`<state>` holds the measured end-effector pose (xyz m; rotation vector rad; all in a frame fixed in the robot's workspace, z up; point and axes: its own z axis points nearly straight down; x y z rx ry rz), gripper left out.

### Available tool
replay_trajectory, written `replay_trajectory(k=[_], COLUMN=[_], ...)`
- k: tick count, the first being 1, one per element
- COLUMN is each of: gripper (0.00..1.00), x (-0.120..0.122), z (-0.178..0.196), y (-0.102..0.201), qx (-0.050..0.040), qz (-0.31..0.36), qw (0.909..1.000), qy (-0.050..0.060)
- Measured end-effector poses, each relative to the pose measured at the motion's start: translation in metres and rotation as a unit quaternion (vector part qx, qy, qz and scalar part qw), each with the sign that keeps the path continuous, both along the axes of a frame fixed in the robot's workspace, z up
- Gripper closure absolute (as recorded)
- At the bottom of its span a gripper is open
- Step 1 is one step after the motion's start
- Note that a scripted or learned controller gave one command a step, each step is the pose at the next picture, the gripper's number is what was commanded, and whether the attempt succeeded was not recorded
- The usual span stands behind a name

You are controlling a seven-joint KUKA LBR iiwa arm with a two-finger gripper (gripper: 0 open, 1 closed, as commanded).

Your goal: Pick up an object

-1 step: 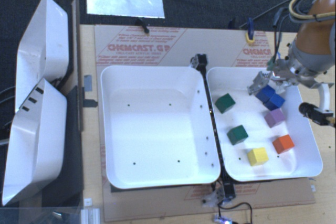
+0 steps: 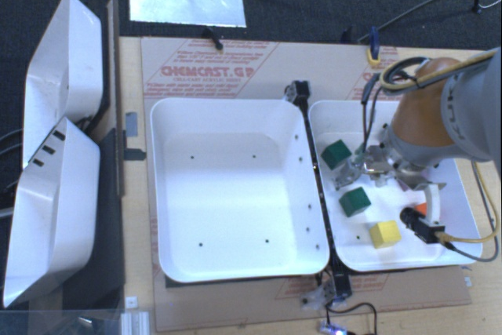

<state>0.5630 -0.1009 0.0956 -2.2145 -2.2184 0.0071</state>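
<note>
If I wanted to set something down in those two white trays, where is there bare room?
The left bin offers bare floor from wall to wall. The right bin is crowded: two green blocks, a yellow block and the end effector sit in it. Its barest patch lies along the near-left wall, below the lower green block and left of the yellow one.

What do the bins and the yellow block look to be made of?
Bins: probably moulded plastic; glossy white, with rounded corners and soft highlights on the walls. Yellow block: matte, evenly coloured, crisp edges; could be painted wood, foam or plastic, the look leaves it open.
</note>
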Motion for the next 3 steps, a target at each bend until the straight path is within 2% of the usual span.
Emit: replay_trajectory(k=[1, 2, 3], gripper=[0.00, 1.00, 1.00], x=[-0.042, -0.041, -0.056], z=[-0.010, 0.001, 0.095], y=[0.013, 0.012, 0.110], qx=[-0.0006, -0.0008, 0.0008], qz=[-0.001, -0.001, 0.004], qw=[1.0000, 1.0000, 1.0000], qy=[-0.003, -0.005, -0.008])
